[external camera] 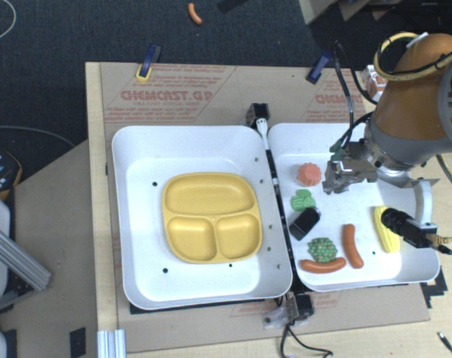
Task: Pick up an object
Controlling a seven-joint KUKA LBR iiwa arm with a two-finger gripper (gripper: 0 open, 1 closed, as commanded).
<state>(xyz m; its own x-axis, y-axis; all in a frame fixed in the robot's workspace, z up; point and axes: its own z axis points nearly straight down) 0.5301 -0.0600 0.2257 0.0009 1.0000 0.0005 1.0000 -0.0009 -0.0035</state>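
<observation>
Now, going from left to right, you see first the left bin (pixel 129 222), which holds a yellow divided plate (pixel 211 216) with three compartments, well apart from the gripper on its left side. Next comes the right bin (pixel 286 140), where the small objects lie. Below and to the left of the gripper you find a green leafy piece (pixel 303 199), and touching it a black block (pixel 304 222). Lower down is a green broccoli piece (pixel 321 248) resting against a red sausage (pixel 322 266). Just to the left of the gripper, near it but not touching, lies a round pinkish-red piece (pixel 309 174). Below the gripper, slightly to the right, is another red sausage (pixel 352 245), upright in the view. Further right lies a yellow corn piece (pixel 385 230), with a black part of the arm partly over it.

The gripper (pixel 338 179) hangs over the upper part of the right bin, pointing down. You cannot tell how far it is open, and nothing is visibly held in it. The grey arm (pixel 412 103) with its orange band reaches in from the right.
</observation>
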